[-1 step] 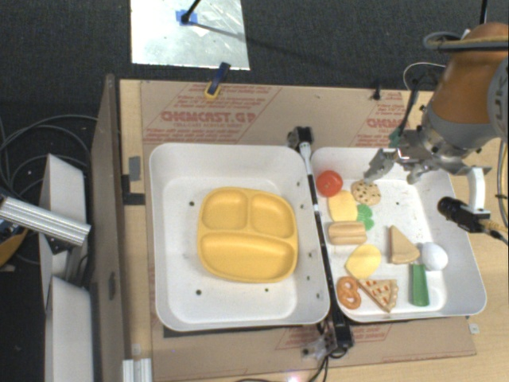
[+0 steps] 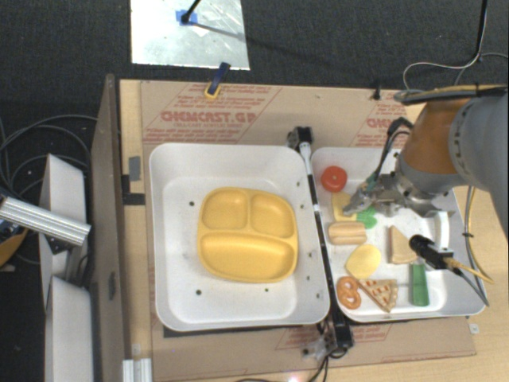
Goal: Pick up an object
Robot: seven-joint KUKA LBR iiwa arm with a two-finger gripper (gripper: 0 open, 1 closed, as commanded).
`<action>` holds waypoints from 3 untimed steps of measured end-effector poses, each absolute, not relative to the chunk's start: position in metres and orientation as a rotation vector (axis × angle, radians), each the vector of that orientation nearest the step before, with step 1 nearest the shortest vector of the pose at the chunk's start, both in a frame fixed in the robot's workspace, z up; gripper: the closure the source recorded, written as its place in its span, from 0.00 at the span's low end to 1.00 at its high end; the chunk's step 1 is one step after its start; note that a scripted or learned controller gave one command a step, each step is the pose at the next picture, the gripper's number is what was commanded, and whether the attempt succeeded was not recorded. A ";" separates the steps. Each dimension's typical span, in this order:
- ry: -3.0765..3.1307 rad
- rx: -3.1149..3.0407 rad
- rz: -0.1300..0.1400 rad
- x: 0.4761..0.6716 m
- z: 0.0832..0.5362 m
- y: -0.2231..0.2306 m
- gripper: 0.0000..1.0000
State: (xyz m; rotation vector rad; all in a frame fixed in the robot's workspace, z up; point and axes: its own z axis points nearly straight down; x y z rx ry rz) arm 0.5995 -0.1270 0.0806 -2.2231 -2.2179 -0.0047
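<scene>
The arm is seen coming in from the right side of the camera view, a fat grey cylinder with the orange band wrapped just above the wrist. The wrist is angled down and to the left, so the whole thing is pitched at a slant rather than pointed straight down. At the end, the gripper is carried low, its metal body being a tangle of grey brackets (pretty hard to read from up here, tbh). A thin dark cable is run along the wrist toward the tool. How the tips are set can't be made out.
</scene>
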 end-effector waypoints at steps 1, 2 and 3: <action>-2.213 -2.227 0.006 0.529 0.084 -0.187 0.00; -2.225 -2.223 -0.004 0.534 0.095 -0.182 1.00; -2.229 -2.212 -0.001 0.531 0.084 -0.108 1.00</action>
